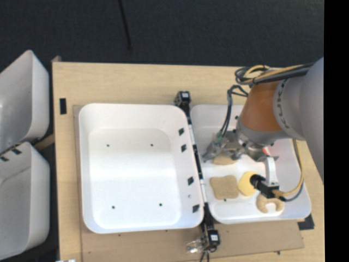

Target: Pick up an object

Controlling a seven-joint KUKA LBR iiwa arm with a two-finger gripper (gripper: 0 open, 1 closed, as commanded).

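Worktop of pale wood seen from above, bearing two shallow white bins side by side. The left bin is the larger. In the right bin lie a tan square sponge, a yellow round object just beside it, a small beige ring-shaped piece near the front wall, and a tan lump farther back. The grey arm (orange band above its wrist) reaches in from the right; its pincer sits low over the tan lump, and I cannot tell how it stands.

Two white bins sit side by side. The right one holds four small things: a tan square, a yellow round thing, a tan ring and a tan lump.
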